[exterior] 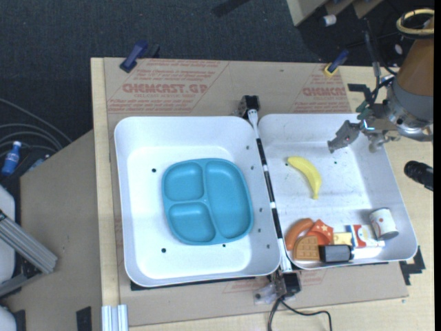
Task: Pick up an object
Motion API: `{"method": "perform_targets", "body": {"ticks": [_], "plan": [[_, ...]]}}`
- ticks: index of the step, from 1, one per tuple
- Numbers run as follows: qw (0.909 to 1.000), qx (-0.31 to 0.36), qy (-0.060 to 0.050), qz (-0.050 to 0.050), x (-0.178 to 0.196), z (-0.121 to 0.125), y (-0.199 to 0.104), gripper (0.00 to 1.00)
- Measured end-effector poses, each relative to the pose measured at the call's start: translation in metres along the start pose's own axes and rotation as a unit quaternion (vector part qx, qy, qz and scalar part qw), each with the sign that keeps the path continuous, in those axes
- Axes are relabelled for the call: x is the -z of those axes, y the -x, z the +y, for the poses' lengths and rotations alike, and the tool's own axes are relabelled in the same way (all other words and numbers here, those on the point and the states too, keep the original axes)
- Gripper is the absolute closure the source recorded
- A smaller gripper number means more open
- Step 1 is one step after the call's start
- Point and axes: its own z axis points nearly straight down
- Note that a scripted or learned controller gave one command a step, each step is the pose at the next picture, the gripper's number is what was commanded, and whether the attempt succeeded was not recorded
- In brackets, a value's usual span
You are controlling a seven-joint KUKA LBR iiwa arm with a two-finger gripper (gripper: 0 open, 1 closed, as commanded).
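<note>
My end effector [358, 131] hangs tilted over the right bin [396, 185] at its two o'clock corner; grip state unclear. Bare floor separates it from the banana [306, 173].

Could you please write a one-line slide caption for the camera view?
Gripper above right bin near banana; blue plate in left bin.
</note>
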Motion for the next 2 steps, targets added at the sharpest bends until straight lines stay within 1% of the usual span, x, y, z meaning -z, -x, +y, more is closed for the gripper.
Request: {"method": "perform_targets", "body": {"ticks": [1,2], "plan": [[1.0000,0.000,-0.001,0.000,-0.130,0.006,-0.006,0.00],[1.0000,0.000,0.001,0.000,-0.119,0.007,-0.006,1.00]]}}
